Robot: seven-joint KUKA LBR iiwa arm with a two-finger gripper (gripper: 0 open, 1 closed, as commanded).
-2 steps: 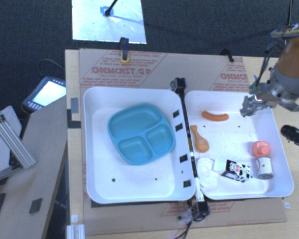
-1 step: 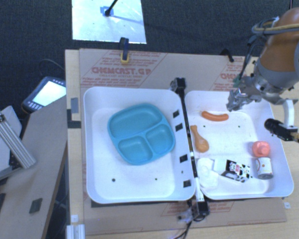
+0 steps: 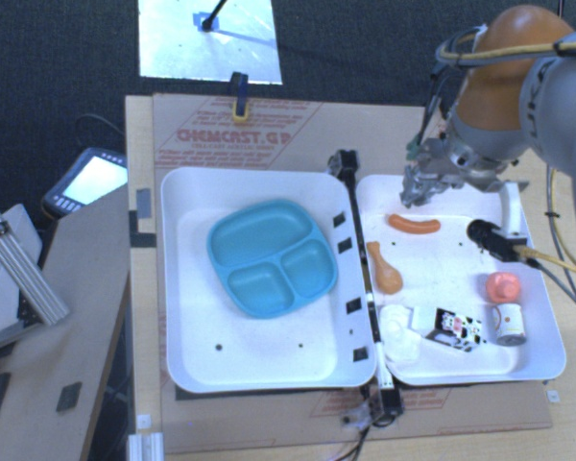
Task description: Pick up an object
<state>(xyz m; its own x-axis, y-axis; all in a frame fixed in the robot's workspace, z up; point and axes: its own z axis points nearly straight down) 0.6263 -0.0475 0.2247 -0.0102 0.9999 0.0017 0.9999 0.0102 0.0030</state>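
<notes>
My gripper hangs over the far edge of the right bin, pointing down. Just in front of it and below lies an orange sausage, apart from the gripper. An orange drumstick-shaped toy lies near the bin's left wall. Further to the front are a pink round toy, a small can, a black-and-white carton and a white lump. Nothing shows in the gripper.
The left bin holds a blue divided plate. A black divider with clips runs between the bins. A tablet sits off the bench to the left, and a shiny metal sheet lies behind.
</notes>
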